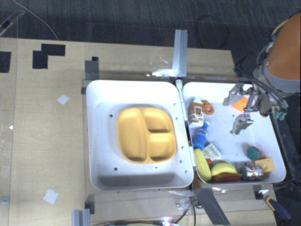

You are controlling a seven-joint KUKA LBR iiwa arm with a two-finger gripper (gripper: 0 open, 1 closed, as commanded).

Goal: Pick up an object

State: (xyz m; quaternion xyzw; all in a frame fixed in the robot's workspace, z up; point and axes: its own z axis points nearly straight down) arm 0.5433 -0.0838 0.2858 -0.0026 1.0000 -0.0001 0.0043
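My gripper [238, 111] hangs over the back part of the right bin [277, 140], reaching in from the right, with its fingers spread open. A small orange object [240, 102] sits right by the upper finger [233, 98], partly hidden by the wrist; I cannot tell if they touch. The lower finger [241, 123] points at bare bin floor. Further left lie an orange-and-white packet [199, 111] and a blue bottle [200, 138]. Along the front wall lie a corn cob [202, 164], a yellow-and-red fruit [223, 171], a can [252, 173], a teal ball [253, 152] and a tan block [266, 164].
The left bin [101, 126] holds a yellow divided plate [145, 134]. A metal post [180, 51] rises behind the divider between the bins. Bare white floor shows in the right bin's middle, around [225, 135].
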